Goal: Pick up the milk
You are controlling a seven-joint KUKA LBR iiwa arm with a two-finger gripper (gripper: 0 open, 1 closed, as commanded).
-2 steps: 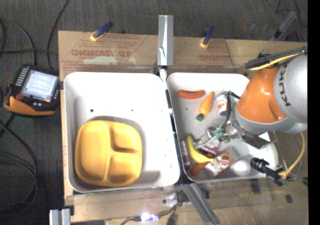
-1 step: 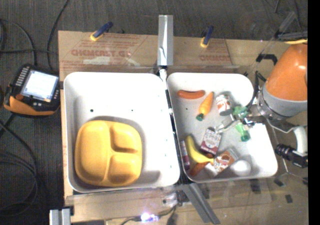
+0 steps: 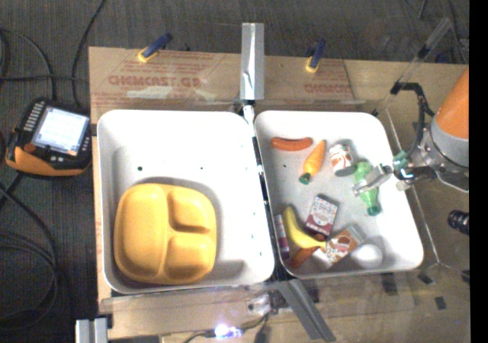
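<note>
The small boxy milk carton (image 3: 322, 214), dark with a red and white printed face, lies flat near the middle of the right-hand shallow white plastic bin (image 3: 396, 181). Just left of it curves a smooth yellow banana (image 3: 296, 231), and just near of it sits a second small carton with orange and white print (image 3: 339, 244), touching a rounded white object (image 3: 367, 254) in the near right corner. A reddish-orange piece (image 3: 301, 256) pokes out under the banana's near end.

Farther back lie a glossy orange sausage-shaped toy (image 3: 292, 143), a tapered orange carrot with a green tip (image 3: 313, 161) and a short cylindrical can with a red and white label (image 3: 341, 158).

The grey metal pincer (image 3: 372, 177) reaches in from the right, over the right part of this bin, beside a green plastic bottle (image 3: 370, 195); whether its tips are parted or closed cannot be told from here. It is apart from the milk carton, to the carton's far right.

The left-hand white bin (image 3: 114, 136) holds a rounded yellow plastic tray with moulded compartments (image 3: 165, 232). Both bins rest on a brown board surface (image 3: 175, 78) fixed with blue and yellow clamps (image 3: 155, 46).
</note>
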